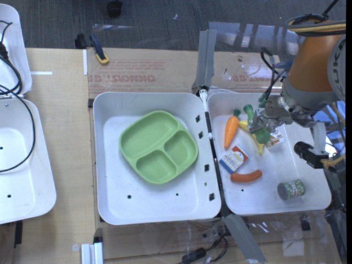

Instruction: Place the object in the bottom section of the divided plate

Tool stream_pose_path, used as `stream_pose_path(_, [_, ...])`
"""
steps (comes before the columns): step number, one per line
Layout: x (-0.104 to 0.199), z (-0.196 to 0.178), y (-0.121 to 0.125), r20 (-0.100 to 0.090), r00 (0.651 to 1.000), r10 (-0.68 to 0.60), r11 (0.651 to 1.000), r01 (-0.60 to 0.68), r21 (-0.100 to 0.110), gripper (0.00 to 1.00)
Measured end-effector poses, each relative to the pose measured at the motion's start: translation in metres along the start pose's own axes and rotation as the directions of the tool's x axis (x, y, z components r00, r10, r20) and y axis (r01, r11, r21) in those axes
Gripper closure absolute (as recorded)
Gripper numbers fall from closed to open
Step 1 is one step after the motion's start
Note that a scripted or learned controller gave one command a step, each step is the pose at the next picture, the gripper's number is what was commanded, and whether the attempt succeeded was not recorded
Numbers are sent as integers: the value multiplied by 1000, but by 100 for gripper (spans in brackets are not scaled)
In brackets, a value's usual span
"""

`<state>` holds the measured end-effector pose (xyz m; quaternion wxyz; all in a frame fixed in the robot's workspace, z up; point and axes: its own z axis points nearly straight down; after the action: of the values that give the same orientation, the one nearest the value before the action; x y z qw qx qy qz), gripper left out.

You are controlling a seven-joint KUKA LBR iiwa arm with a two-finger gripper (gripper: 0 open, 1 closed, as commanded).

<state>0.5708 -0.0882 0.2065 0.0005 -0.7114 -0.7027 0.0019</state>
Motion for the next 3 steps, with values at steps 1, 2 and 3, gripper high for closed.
stream_pose_path(1, [98, 16, 38, -1, 1000, -32, 1000, 32, -1, 100])
stream_pose_path(2, [153, 15, 86, 1, 977, -212, 977, 212, -3, 100])
stream_pose_path(3, [201, 17, 84, 1, 961, -275, 961, 275, -3, 100])
